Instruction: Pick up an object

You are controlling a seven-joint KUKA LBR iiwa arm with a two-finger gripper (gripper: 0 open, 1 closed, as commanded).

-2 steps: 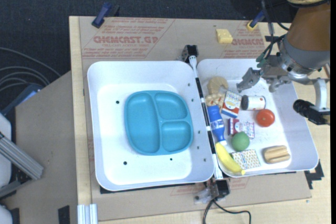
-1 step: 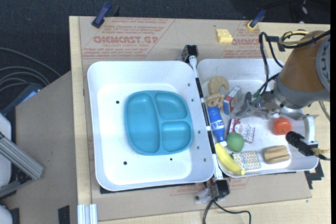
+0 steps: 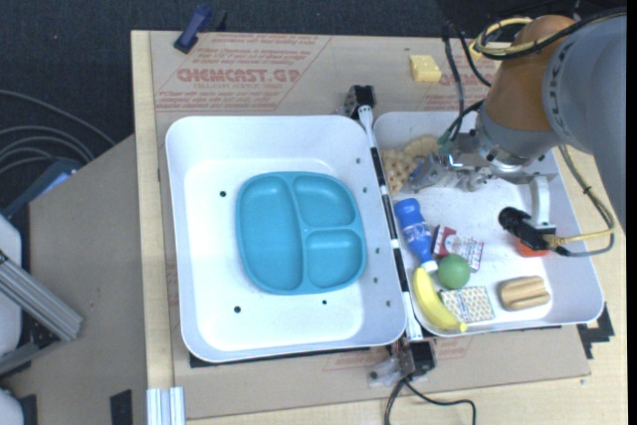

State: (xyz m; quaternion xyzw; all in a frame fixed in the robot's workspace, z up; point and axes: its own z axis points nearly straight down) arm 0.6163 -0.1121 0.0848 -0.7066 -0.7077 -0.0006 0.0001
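Observation:
The right bin (image 3: 575, 306) holds several items. At its back left, a tan crumpled item (image 3: 406, 160) lies against the wall. A blue bottle (image 3: 411, 222) rests along the left wall, with a red and white packet (image 3: 461, 247) beside it. A green ball (image 3: 454, 271), a yellow banana (image 3: 432, 300), a patterned packet (image 3: 471, 305) and a brown bread roll (image 3: 524, 293) sit near the front. My gripper (image 3: 454, 168) hangs low over the back of this bin, just right of the tan item. Nothing shows between its fingers.
The left bin (image 3: 199, 214) contains a blue divided plate (image 3: 300, 231). A yellow block (image 3: 425, 68) lies on the board behind the right bin, and a small blue object (image 3: 193, 29) sits at the board's far left corner. My arm covers the right bin's back right.

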